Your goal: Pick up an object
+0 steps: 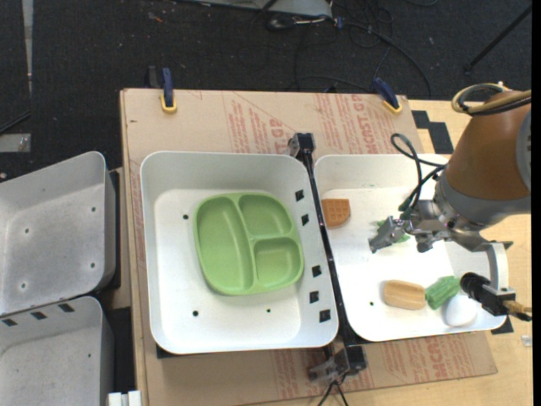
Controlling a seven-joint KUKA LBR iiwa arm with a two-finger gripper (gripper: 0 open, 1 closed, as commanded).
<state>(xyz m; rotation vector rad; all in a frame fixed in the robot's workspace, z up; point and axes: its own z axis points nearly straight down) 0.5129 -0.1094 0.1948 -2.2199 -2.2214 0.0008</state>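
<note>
My gripper [387, 235] hangs over the middle of the right bin [363, 176], reaching in from the right on the orange and grey arm [490, 163]. An orange-brown block [336, 211] lies to its left, by the bin's left wall. Near the bin's front lie a tan rounded piece [403, 294], a green piece [441, 292] and a white rounded piece [461, 311], all below and to the right of the gripper. I see nothing clearly held in the gripper.
The left bin [161, 227] holds a green divided plate [249, 244]. A black divider [317, 227] runs between the bins. Cardboard [228, 121] covers the bench, with clamps at its far edge. White trays [51, 227] lie off to the left.
</note>
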